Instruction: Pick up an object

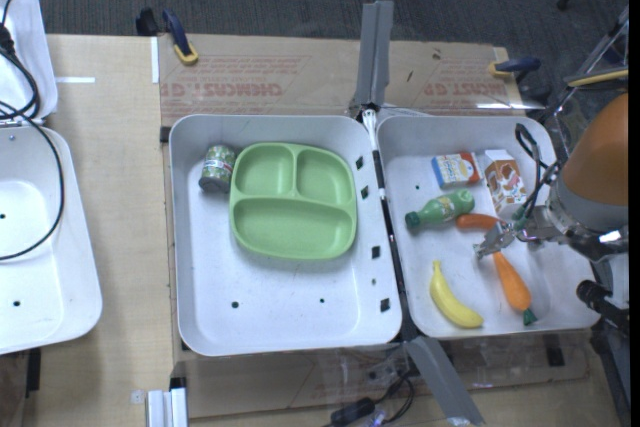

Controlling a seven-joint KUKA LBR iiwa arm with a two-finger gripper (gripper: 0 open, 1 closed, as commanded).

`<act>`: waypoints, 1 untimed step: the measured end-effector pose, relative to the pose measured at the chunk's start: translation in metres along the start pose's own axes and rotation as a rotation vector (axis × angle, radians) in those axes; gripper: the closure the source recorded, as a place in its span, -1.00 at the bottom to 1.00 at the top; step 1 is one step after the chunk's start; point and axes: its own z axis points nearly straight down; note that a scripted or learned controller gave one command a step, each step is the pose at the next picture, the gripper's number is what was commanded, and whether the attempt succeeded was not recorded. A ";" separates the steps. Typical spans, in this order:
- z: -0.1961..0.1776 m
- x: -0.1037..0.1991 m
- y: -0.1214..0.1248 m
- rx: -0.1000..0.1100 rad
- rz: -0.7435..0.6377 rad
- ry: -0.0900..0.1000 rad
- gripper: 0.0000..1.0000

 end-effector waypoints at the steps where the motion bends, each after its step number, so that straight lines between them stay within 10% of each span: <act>1: 0.000 -0.015 -0.037 0.000 -0.037 0.002 -1.00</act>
